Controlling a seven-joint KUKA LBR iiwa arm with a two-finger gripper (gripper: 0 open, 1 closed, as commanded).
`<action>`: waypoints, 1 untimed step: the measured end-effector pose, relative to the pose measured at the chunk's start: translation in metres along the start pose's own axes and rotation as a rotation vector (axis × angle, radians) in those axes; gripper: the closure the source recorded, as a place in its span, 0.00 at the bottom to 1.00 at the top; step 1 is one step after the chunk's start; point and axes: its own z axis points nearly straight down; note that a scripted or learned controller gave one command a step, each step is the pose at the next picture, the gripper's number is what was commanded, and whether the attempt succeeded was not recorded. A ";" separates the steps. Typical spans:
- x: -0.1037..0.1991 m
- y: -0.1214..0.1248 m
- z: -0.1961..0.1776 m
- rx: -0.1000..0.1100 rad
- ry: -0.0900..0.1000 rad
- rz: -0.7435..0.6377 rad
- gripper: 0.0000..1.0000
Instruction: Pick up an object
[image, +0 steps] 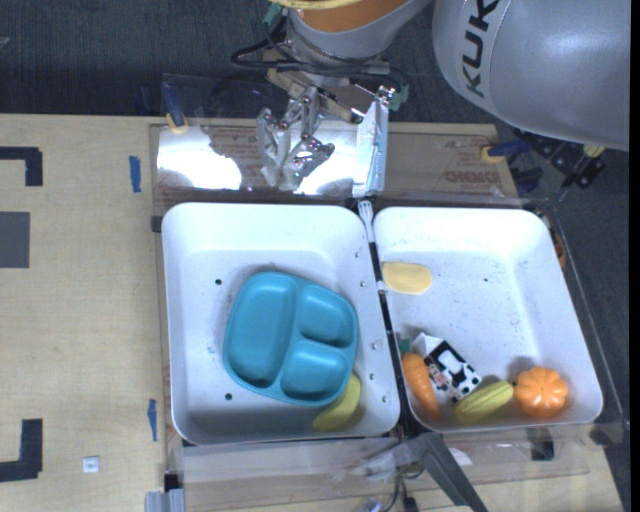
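Since every toy sits loose in the bins, nothing looks picked yet: nearest in the right bin (520, 235) are the orange pumpkin (541, 391), a yellow-green piece (484, 400), a black-and-white block (451, 370) and a carrot-like thing (419, 384), with a yellow disc (406, 277) further back. Over in the left bin (200, 240) a blue divided plate (290, 337) lies partly over a yellow fruit (343, 403). Far back, the gripper (298, 150) hangs above the bench behind the bins, apparently holding nothing, though I can't tell how wide it's open, so the whole pick is still to do.
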 end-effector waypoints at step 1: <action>-0.011 0.007 0.006 0.001 -0.002 -0.245 1.00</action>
